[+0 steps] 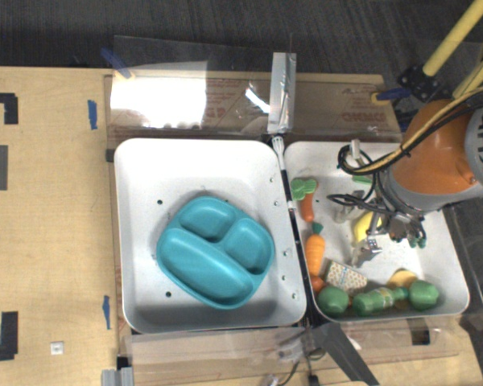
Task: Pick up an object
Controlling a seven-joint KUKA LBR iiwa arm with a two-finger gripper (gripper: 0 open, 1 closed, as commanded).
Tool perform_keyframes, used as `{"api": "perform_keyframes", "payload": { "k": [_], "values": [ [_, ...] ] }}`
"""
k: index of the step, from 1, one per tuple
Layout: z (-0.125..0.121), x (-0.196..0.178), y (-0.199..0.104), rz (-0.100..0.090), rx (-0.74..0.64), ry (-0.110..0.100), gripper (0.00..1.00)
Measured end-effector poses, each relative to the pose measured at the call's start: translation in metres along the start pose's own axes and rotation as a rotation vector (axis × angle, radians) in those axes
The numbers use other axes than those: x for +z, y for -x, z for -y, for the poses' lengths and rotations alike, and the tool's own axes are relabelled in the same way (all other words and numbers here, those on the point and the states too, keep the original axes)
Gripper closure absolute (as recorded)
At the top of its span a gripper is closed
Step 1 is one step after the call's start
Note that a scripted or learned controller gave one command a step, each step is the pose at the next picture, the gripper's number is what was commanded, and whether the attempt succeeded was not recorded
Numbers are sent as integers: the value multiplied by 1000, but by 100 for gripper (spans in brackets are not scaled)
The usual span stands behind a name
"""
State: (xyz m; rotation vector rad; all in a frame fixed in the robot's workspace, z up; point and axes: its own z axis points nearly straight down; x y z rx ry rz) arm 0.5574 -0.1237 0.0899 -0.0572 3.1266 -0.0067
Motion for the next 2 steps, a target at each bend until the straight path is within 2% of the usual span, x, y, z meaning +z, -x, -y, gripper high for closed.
{"api": "perform_keyframes", "payload": {
  "k": [1, 2],
  "values": [
    [-1, -14, 4, 14, -2, -2, 100],
    [73, -215, 44, 5, -106, -2, 100]
  ]
}}
